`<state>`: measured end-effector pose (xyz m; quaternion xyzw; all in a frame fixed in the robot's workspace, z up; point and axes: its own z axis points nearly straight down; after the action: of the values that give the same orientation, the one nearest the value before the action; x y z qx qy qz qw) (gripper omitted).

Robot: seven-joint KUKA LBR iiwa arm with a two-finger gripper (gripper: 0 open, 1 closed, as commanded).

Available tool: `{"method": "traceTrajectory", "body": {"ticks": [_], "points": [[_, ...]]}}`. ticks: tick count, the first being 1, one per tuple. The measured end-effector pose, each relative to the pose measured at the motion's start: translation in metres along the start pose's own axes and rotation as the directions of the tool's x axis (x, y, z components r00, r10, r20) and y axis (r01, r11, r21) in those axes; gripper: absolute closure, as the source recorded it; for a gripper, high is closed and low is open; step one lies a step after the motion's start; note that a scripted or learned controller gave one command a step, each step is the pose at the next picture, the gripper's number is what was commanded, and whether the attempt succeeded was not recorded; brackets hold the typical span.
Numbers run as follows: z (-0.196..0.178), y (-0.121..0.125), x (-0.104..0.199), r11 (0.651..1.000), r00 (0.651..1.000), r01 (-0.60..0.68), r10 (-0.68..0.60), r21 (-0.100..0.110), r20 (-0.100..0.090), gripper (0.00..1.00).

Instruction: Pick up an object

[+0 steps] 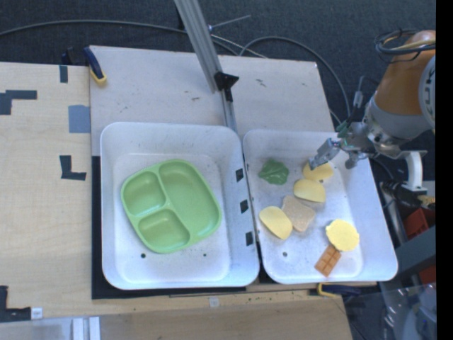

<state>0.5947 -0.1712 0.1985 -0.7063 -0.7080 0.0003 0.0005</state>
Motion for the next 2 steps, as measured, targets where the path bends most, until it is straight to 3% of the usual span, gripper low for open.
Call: {"method": "traceTrajectory", "body": {"ticks": [1,2], "points": [[0.000,0.000,0.000,1.000,1.000,0.000,0.000,0.000,0.000,0.00],[0.045,-0.006,0.002,1.000,1.000,0.000,0.000,0.005,0.001,0.00]]}}
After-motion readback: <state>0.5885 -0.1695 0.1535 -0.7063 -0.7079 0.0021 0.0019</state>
